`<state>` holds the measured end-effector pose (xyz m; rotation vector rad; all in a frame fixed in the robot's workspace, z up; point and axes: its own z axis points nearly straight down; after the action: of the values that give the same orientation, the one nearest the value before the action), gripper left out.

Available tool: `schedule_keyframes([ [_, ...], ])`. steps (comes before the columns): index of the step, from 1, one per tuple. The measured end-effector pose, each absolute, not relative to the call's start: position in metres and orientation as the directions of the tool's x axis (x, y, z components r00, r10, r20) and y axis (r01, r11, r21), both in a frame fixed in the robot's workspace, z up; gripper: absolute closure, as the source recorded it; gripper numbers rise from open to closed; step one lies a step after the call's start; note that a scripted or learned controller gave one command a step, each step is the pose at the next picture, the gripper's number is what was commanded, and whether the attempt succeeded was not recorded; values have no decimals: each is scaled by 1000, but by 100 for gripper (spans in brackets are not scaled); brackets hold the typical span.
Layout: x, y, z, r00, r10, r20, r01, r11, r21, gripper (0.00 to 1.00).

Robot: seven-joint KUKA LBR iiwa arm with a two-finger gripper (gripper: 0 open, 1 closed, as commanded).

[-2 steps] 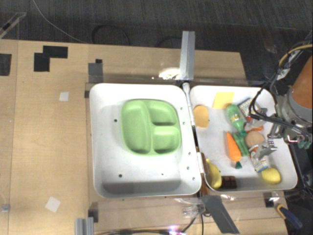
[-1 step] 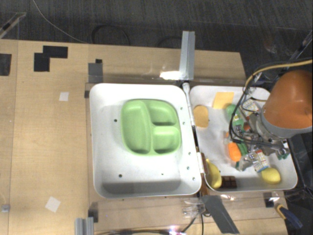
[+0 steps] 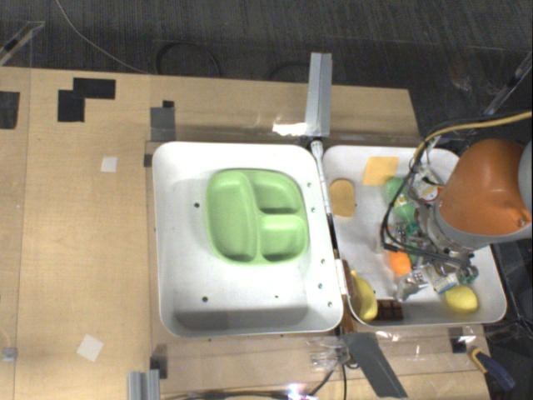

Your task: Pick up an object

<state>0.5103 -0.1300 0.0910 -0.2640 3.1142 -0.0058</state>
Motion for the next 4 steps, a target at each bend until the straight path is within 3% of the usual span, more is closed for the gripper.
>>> schedule_keyframes([
  [1,517,-128,106,-984,-176,-37,-176,984,-11,100],
  [2,517,-128,105,-984,-176,-36,-176,984,-11,0],
  [3,530,-121,91,-994,-106,-14,-106,994,-4,0],
  [4,536,-120,106,-993,-114,-35,-114,993,-8,100],
])
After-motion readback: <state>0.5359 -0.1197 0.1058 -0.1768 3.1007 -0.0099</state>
